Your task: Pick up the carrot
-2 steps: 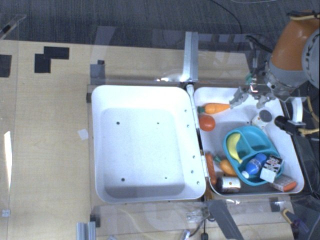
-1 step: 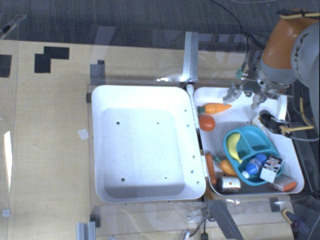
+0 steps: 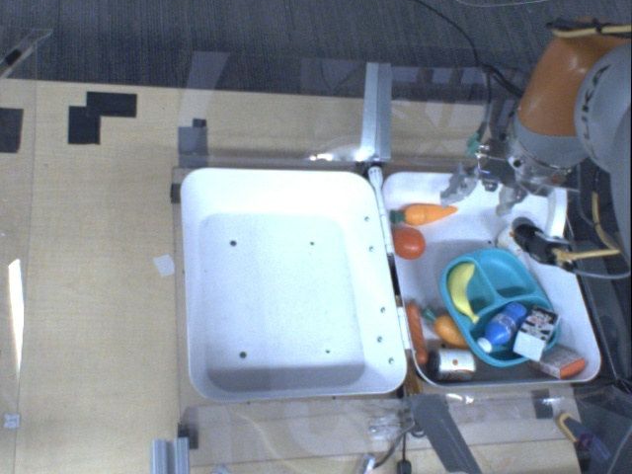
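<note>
In the camera view, the desk [image 3: 89, 265] carries two shallow white bins side by side. The left bin [image 3: 212, 191] sits at about nine o'clock from the centre of the picture, the right bin [image 3: 583, 329] at about three o'clock.

The carrot [image 3: 429, 213] lies on its side near the far left corner of the right bin, its pointed end towards three o'clock and its green stub towards nine o'clock. Just beside it, at six o'clock, rests a round red-orange fruit [image 3: 408, 242]. Further towards five o'clock, a blue divided bowl [image 3: 504, 282] holds a yellow piece, a blue bottle [image 3: 504, 327] and a small printed box [image 3: 535, 330]. More small orange things lie by the bin's near left wall.

The arm [image 3: 563, 87] reaches in from two o'clock. Its pincer [image 3: 486, 184] hangs over the far edge of the right bin, at three o'clock from the carrot, near it but apart. The fingers [image 3: 460, 186] stand spread with nothing between them.
</note>
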Robot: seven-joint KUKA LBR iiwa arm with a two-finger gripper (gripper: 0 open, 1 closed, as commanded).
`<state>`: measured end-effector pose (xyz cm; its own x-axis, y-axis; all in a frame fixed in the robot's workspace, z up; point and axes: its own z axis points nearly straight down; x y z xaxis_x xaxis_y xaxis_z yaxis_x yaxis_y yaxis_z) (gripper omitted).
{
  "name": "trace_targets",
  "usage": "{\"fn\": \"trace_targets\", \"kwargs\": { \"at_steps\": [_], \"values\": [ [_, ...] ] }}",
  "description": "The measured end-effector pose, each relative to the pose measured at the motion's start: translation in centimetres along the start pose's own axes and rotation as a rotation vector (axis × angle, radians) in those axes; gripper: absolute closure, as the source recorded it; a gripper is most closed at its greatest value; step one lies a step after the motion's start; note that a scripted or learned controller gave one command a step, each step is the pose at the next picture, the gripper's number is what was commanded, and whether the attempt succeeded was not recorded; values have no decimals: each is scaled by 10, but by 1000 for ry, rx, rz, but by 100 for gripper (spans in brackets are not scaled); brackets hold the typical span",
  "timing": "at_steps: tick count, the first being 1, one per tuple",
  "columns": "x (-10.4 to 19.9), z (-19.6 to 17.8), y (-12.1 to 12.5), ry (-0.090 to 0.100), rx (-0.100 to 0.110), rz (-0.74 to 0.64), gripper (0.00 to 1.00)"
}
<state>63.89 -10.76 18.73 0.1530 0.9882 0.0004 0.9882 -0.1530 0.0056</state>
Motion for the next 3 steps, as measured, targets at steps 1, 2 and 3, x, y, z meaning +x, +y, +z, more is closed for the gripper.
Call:
{"fn": "trace_targets", "kwargs": {
  "at_steps": [1, 2, 3],
  "values": [
    [27, 100, 28, 0, -2, -130, 0],
    [28, 91, 26, 0, 7, -134, 100],
    [67, 0, 21, 0, -2, -80, 100]
  ]
}}
